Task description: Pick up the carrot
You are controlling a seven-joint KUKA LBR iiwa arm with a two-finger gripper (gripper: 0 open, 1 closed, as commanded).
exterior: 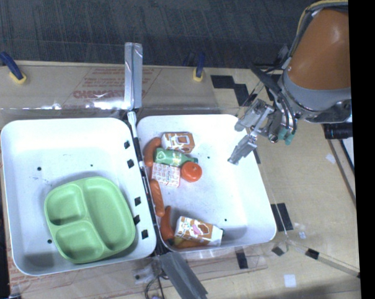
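Over the right bin's (251, 192) far-right edge the gripper (246, 146) hangs with nothing between its fingers, jaws spread apart – so this looks like the approach step, carrot not yet reached. The carrot (157, 200), as best I can judge, is the long orange piece lying along the bin's left wall, running front to back; a second orange length (150, 152) sits higher up by the same wall, and which of the two is the true carrot I can't say for sure. Next move, imo: travel left across the bin, turn the fingers crosswise to the carrot and come down – tight, since the wall is touching or just beside it on one side and a small carton (166, 174) crowds the other. Also in the right bin: a brown carton (178, 140), a green box (173, 157), a round tomato (191, 171), a juice box (198, 231) near the front. The left bin (26, 146) holds a green divided plate (89, 219), compartments bare.
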